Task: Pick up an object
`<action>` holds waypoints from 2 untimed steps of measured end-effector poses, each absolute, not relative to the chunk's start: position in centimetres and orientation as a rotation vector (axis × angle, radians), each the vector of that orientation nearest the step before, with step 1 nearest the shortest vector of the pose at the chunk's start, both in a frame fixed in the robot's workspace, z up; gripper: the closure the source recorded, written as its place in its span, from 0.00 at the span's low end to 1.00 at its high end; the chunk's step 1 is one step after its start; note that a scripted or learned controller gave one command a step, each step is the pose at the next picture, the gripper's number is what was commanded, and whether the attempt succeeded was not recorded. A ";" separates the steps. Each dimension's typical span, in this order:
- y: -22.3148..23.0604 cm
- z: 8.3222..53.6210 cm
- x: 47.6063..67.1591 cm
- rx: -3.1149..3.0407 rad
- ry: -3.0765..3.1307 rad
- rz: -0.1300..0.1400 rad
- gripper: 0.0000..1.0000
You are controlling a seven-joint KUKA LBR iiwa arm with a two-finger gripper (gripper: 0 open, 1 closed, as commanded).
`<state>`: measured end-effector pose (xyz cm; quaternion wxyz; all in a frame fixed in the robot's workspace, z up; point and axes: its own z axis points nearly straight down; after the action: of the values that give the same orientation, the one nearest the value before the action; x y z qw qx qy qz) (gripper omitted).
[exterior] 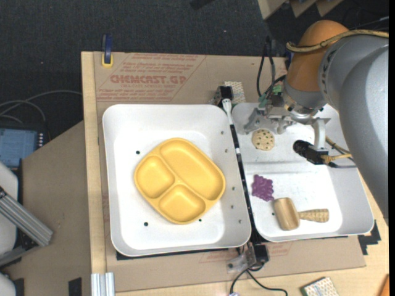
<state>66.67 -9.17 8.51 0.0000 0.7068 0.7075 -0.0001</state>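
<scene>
**Approach stage: poised above the right bin, nothing yet lifted**

On the worktop (91,134), two white bins side by side; from the right, the grey arm (364,85) extended over the far end of the right bin (321,184). In the left bin (123,140), a yellow divided plate (179,179), well apart from the action. Toward the right bin's near end, a wooden mallet (295,214) and a purple grape cluster (263,187), neither in the way. Just below the hand (266,121), near the dividing wall, a small round cookie (263,140), probably the target. Hand released or clenched: cannot tell from this slant. Next: straight descent, closure on the cookie, lift clear of the wall.
</scene>
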 end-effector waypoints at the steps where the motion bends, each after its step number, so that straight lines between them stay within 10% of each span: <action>1: -18.2 8.5 66.6 2.224 2.210 -0.003 0.00; 2: -10.4 8.6 61.0 2.220 2.228 0.001 0.00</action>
<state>61.05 -10.38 8.56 -0.0019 0.7057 0.7085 0.0004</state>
